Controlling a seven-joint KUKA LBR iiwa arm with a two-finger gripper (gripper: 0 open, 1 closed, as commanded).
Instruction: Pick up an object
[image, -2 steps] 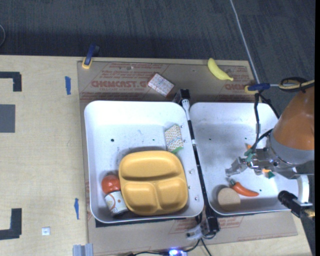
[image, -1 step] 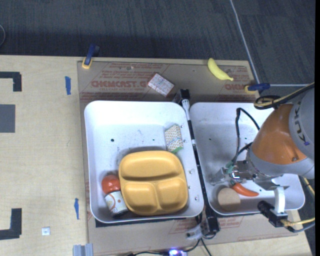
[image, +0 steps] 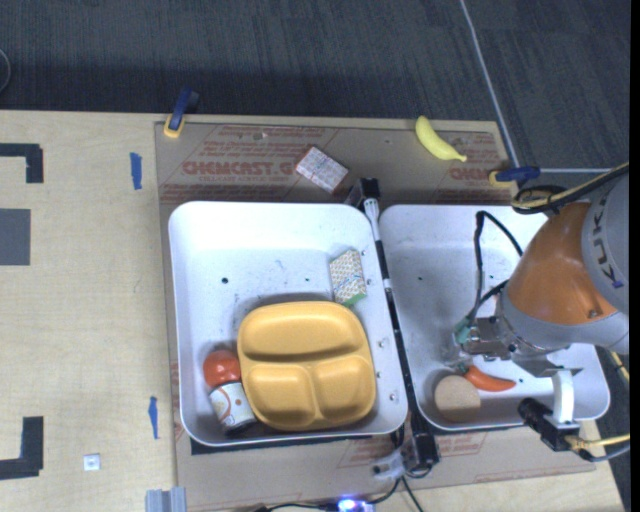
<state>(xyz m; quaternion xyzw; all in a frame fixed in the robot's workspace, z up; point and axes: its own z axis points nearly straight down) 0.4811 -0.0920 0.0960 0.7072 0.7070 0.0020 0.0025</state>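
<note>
The arm reaches over the right bin, its gripper low near the front wall, just above an orange carrot-like piece and a tan, rounded object; whether it is spread or pinching anything I cannot tell. In the left bin lie 1 yellow compartment tray, a red-and-white can and a small patterned packet.

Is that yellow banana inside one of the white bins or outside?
Outside. The banana lies on the brown board beyond the right bin, past its far rim.
</note>
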